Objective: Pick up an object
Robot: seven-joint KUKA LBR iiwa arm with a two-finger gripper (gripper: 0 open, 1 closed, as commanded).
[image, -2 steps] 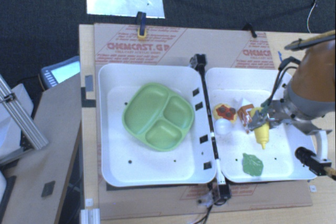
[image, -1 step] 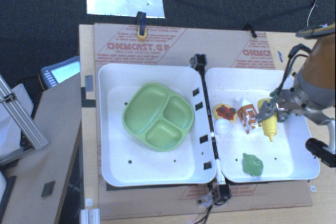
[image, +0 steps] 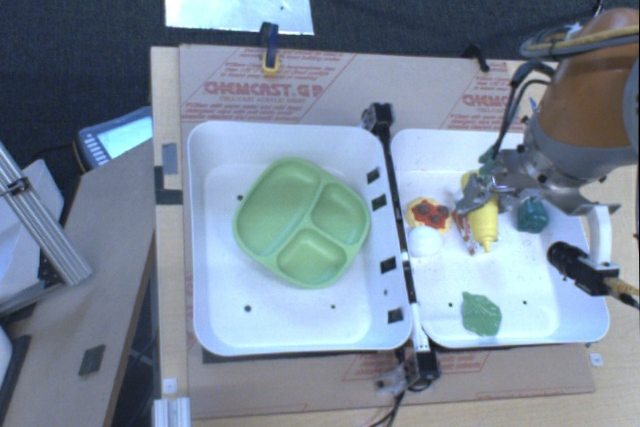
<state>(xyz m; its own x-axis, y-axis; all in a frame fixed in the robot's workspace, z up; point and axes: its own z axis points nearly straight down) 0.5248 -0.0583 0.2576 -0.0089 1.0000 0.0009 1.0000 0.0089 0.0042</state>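
Gripper [image: 480,198]: low in the right bin [image: 575,315], fingers clamped on the yellow bottle [image: 485,227]
Yellow bottle: between orange-red item [image: 430,213] and teal item [image: 532,216]
Left bin [image: 215,305]: contains green tray [image: 300,222]

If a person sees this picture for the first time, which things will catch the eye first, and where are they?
The light green divided plate draws the eye first; it lies in the left bin. Next comes the grey and orange arm reaching in from the right, its gripper low over a yellow object in the right bin. A green leafy piece lies apart near that bin's front edge.
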